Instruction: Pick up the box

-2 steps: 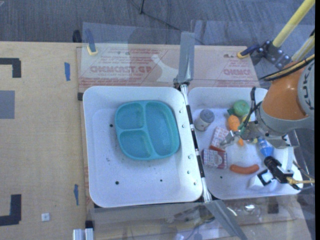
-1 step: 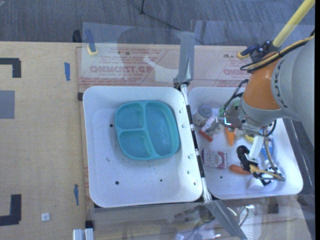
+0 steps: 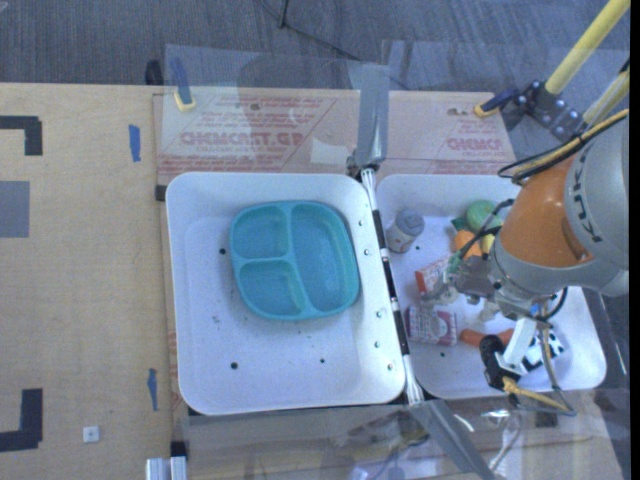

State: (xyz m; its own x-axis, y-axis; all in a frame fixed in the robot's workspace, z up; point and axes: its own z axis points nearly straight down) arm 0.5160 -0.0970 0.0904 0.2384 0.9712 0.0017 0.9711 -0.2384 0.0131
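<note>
Reading from the near edge of the table [image 3: 80, 298]: two white bins stand side by side.

Right bin [image 3: 590, 368], near part: a small orange piece [image 3: 470, 338] lies on the floor. Just left of it is the box [image 3: 432, 324], pale with red print, lying flat close to the bin's left wall. I take this as the task's box. A smaller red-and-white pack [image 3: 432, 276] just beyond it sits tilted and could also qualify; this view does not settle which.

Gripper [image 3: 470, 288]: over the middle of the right bin, just right of the pack and a little beyond the box, under the grey arm [image 3: 600, 198] with its orange band. Whether it is apart or together I cannot tell, as the wrist covers it. No object shows clamped in it. Contact with the pack is also unclear.

Farther back in the same bin: an orange item [image 3: 463, 240], a green item [image 3: 480, 212] near the far wall, and a small grey jar [image 3: 405, 230] close to the left wall.

Left bin [image 3: 200, 368]: one teal divided plate [image 3: 295, 260] with three compartments, in the far half, well apart from everything else.

Beyond the bins: a cardboard sheet [image 3: 250, 128] with red lettering, flat on the table.

Progress (judgement): the box rests on the bin floor, so no lift is made. The arm is in the right neighbourhood but not centred on the box. What is left is lining up, descending, closing on the box and raising it.
</note>
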